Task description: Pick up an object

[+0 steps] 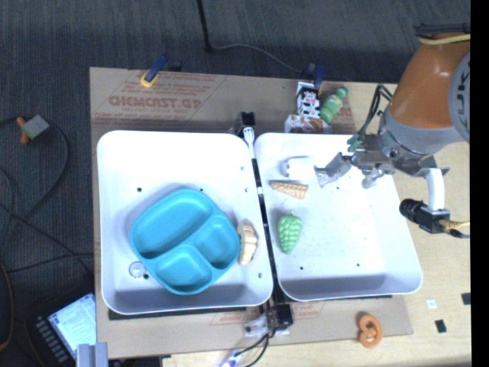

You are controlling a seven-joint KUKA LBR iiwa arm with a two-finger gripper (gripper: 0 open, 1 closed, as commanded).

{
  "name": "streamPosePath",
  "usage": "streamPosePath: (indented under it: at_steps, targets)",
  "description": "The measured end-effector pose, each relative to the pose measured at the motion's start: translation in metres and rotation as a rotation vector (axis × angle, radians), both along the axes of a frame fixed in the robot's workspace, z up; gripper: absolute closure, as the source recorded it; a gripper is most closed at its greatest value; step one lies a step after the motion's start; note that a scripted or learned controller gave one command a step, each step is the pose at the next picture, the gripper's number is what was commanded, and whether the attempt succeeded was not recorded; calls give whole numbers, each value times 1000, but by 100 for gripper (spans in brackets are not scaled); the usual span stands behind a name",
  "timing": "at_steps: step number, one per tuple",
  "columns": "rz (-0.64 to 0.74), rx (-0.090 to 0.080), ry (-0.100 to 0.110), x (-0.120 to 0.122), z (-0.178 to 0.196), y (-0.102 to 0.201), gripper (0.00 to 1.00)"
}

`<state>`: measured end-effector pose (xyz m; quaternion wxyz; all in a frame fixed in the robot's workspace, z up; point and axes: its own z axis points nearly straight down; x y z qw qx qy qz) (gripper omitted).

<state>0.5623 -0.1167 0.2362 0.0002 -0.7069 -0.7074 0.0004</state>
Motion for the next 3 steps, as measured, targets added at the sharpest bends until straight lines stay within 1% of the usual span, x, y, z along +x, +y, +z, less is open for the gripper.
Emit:
streamPosePath:
  at_steps: [1,2,3]
  targets:
    - [-1,1,2,-58,-141,-1,0]
    - [-2,-1,0,-52,-129,-77,0]
    - [0,1,0,-31,-118,-60,0]
